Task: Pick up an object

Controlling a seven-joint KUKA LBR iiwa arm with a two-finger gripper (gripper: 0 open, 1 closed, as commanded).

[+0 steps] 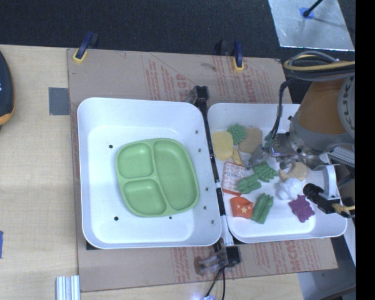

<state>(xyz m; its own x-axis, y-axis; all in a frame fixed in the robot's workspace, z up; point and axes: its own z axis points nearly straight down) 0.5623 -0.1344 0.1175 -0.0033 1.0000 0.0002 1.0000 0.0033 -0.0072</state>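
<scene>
Red star piece (orange-tinged), purple toy

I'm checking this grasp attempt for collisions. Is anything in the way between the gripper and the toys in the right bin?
Nothing visible stands between them. The gripper is already low in the right bin, right among the pile, with green pieces just below it and a yellow piece to its left.
</scene>
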